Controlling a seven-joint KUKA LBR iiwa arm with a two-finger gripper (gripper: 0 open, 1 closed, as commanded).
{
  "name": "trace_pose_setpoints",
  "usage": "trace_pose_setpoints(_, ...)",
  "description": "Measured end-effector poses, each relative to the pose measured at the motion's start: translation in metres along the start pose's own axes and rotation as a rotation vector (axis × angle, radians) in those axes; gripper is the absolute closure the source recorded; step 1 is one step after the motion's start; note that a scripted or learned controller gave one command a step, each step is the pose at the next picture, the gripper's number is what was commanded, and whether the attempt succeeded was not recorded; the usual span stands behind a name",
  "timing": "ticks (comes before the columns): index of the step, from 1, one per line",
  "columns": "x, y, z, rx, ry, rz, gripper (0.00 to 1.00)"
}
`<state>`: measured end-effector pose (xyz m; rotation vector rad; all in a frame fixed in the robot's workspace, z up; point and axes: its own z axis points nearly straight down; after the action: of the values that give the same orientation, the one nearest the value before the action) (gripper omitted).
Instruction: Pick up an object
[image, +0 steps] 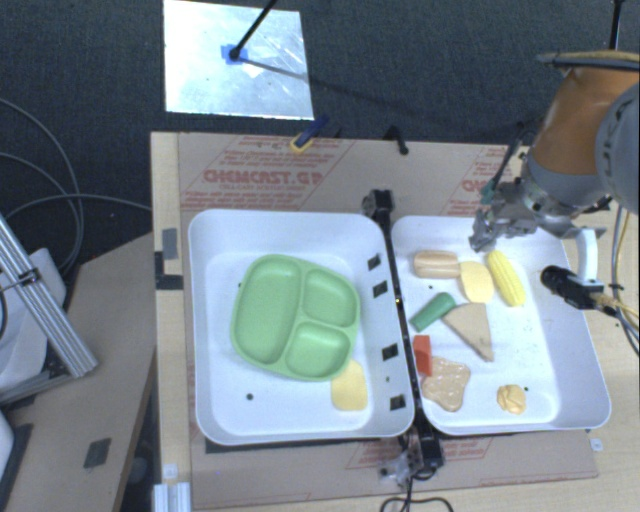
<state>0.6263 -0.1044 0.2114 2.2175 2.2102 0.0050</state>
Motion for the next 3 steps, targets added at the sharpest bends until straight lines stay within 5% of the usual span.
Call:
trace_pose_setpoints(1, 0.079, -0.064, 0.021, 0.015, 0.009, -0.011, 1.0)
trace_pose_setpoints(2, 0.123, -0.058, -0.057, 0.0, 0.008, -0.013, 1.0)
trace_pose_setpoints(3, 0.194, -0.056, -0.043, 0.009, 0.009, -0.014, 1.0)
